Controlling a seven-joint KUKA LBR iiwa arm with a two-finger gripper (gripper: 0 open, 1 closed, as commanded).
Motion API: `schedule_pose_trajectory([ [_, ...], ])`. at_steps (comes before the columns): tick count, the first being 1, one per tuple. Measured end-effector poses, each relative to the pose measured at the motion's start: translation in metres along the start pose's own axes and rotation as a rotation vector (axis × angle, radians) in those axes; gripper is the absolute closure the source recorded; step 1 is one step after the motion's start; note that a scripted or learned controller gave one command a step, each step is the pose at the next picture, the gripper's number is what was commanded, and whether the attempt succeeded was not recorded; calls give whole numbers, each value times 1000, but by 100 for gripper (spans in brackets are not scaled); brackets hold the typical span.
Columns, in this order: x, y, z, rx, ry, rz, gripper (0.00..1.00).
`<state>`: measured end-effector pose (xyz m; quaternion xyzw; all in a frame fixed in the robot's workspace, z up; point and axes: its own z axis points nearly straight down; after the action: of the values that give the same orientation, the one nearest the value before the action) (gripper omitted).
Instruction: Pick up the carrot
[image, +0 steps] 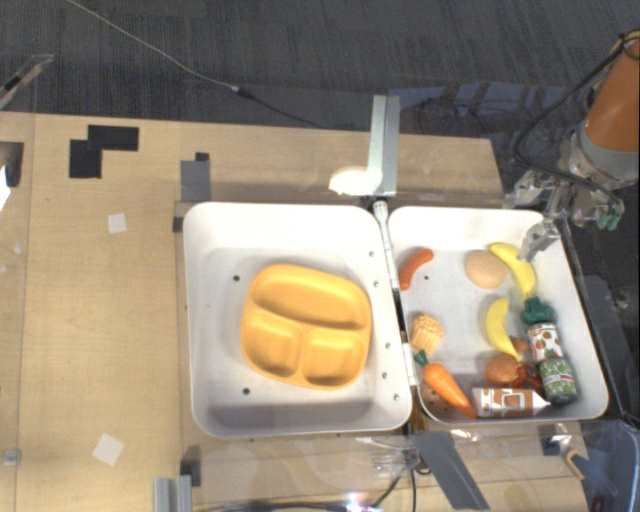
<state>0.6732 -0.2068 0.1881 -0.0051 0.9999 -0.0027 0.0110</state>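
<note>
Wooden bench, two white bins, carrot in right bin, end effector fingers spread, holding nothing

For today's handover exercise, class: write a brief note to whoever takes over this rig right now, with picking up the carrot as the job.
End effector: above the right bin's far right corner, next to a banana; nothing is seen between its fingers.
Carrot: lies in the right bin, at the near left corner, next to the corn cob and a small carton.
Done: nothing yet; carrot not lifted.
Left: move across the bin to the carrot, grasp, lift.
</note>
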Motion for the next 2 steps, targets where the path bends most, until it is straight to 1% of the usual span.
schedule_pose_trajectory([
  [1, 9, 36, 99, -6, 15, -185, 0],
  [2, 3, -1, 6, 1, -1, -142, 0],
])
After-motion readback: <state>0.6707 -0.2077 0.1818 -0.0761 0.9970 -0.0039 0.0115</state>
